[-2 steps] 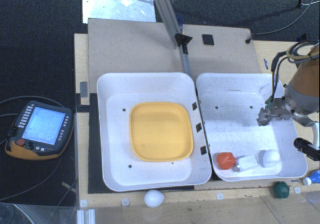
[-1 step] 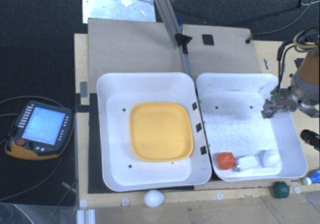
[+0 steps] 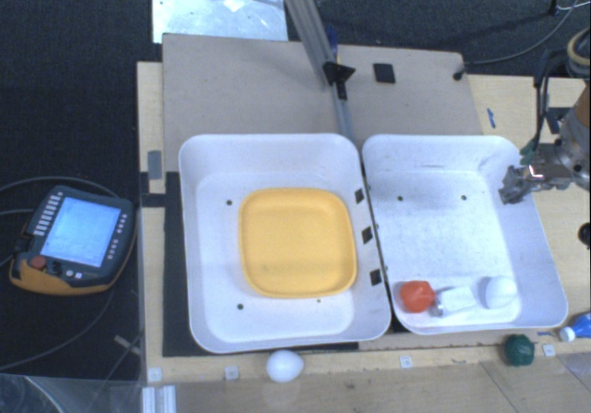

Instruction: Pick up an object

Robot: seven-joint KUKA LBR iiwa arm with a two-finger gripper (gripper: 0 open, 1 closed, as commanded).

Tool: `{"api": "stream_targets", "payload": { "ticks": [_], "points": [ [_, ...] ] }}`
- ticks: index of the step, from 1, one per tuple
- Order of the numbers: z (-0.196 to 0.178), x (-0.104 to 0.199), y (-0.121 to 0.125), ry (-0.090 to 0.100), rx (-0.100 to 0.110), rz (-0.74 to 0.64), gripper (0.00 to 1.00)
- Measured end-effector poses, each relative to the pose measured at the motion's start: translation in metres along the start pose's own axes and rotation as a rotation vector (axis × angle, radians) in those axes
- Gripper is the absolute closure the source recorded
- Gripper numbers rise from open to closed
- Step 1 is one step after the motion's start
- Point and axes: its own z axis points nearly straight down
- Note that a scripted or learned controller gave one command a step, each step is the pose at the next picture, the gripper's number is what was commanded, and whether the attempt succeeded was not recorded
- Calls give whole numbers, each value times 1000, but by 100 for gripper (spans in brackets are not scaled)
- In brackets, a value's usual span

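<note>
**Ana:** Arm first. It reaches in at about 3 o'clock, its grey wrist just past the right bin's [image 3: 531, 217] outer rim, with a sliver of orange above it. The gripper [image 3: 513, 188] hangs over that rim, at the bin's upper right side.

**Ben:** Jaws?

**Ana:** I cannot tell how far apart they stand (too dark and small at this slant), and I see nothing between them.

**Ben:** What is there to pick?

**Ana:** Three things lie in a row along the right bin's 6 o'clock wall. A red-orange lump [image 3: 416, 296] sits at the 7 o'clock end. Just beside it is a small white piece [image 3: 454, 300], shape unclear. At the 5 o'clock end is a white ball [image 3: 500, 291]. The first two look to be touching; the ball may touch the white piece.

**Ben:** And the left bin?

**Ana:** A yellow square plate [image 3: 298, 241] with rounded corners lies flat in the middle of the left bin [image 3: 208, 217], with bare white floor around it on every side.

**Ben:** Room to move?

**Ana:** The right bin's floor from 9 through 12 to 3 o'clock is open. The row is crowded against the near wall. Outside the bins, a white egg-like thing [image 3: 284, 366] rests on the bench below the left bin, and a dark green ball [image 3: 519, 349] lies beyond the right bin's 5 o'clock corner.
</note>
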Motion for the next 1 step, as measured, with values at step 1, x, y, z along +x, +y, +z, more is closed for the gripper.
{"api": "stream_targets", "payload": {
  "ticks": [1],
  "points": [
    [-7,0,0,1,5,0,100]
  ]
}}
